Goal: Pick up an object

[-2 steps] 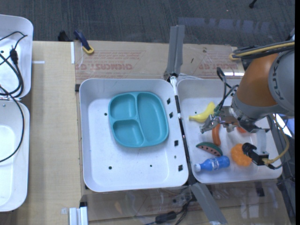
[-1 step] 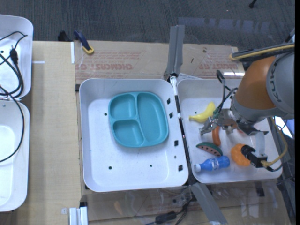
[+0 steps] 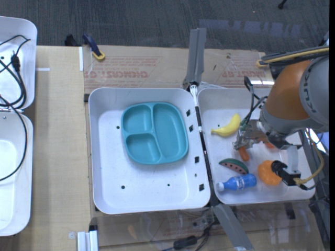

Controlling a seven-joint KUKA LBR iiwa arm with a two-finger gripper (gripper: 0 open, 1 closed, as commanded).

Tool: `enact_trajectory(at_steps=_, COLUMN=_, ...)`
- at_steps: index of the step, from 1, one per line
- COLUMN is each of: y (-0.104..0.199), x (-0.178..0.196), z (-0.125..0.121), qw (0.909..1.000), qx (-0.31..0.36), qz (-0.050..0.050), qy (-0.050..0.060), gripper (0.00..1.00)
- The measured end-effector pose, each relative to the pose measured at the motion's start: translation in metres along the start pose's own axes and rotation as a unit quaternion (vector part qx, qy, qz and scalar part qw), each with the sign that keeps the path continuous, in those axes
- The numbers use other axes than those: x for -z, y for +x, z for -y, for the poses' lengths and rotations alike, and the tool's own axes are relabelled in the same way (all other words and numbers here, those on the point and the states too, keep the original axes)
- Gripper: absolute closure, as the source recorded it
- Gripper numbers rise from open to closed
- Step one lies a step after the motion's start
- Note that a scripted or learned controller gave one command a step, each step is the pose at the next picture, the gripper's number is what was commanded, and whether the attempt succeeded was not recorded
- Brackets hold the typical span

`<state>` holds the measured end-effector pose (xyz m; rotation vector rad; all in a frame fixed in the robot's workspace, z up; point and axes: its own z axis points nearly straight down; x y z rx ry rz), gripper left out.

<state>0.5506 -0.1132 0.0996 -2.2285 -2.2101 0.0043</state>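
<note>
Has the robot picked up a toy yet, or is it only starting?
Nothing looks picked up yet. The banana, watermelon slice, blue bottle and orange fruit all lie in the right bin. In hand: the pincer is down low in that bin, just right of the banana. I can't tell if it grips anything. Left: grab one toy and lift it.

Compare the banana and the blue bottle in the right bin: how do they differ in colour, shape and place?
The banana is yellow and curved; the blue bottle is blue with a white cap end and straight. The banana lies toward the far side of the right bin, next to the gripper; the bottle lies near the bin's front edge, beside the watermelon slice. Both lie flat in the same bin.
</note>
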Motion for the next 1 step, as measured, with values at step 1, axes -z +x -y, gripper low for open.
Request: enact_trajectory(at_steps=1, y=0.0651, x=0.0916, z=-0.0296, qw=1.0, qx=0.005, qz=0.001, qy=-0.001, gripper=1.0)
